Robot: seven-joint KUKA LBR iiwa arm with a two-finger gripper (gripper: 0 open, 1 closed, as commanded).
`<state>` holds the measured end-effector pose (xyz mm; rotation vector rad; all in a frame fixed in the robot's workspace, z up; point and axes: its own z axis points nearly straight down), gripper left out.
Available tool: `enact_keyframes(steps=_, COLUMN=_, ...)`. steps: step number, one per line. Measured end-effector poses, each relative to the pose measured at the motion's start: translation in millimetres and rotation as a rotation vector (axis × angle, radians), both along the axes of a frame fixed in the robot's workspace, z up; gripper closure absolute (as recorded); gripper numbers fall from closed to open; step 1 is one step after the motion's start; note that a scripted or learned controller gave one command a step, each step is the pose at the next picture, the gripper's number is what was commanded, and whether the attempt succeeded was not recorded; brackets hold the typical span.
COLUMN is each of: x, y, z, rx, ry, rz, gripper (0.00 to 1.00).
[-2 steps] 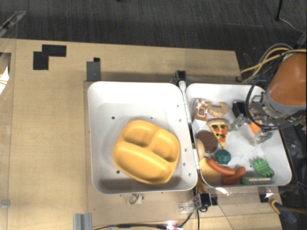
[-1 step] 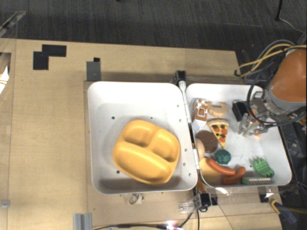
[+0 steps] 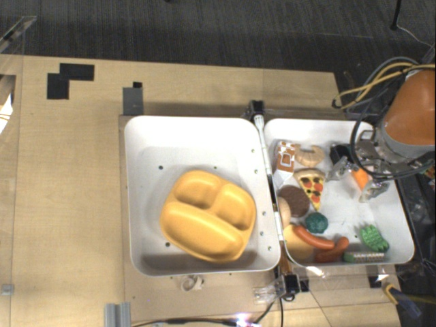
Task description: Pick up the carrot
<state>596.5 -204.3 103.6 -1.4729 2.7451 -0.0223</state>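
Orange carrot (image 3: pixel 359 178) sits in the right bin (image 3: pixel 406 218), upper right part, right at the gripper (image 3: pixel 360 176). It seems to lie between the two metal fingers (image 3: pixel 374 187), so the claw looks clamped on it, or at least closed around it; small and partly hidden, so not fully sure. Long axis looks slanted, upper left to lower right; which end is the tip, cannot tell. Arm (image 3: pixel 409 118) comes in from the right, directly above. Pizza slice (image 3: pixel 313 186) and sausage (image 3: pixel 320 239) lie to the left, apart. Yellow bread (image 3: pixel 207 214) fills the left bin (image 3: pixel 146 155). Judgement: grasp made, a straight lift is next
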Motion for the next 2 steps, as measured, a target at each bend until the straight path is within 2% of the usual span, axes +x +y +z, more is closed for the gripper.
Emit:
enact_keyframes(steps=1, x=4, y=1, z=14, rx=0.0, ry=-0.013, rz=-0.002, gripper=1.0)
enact_keyframes(steps=2, x=8, y=2, z=27, rx=0.001, ry=-0.025, rz=-0.005, gripper=1.0)
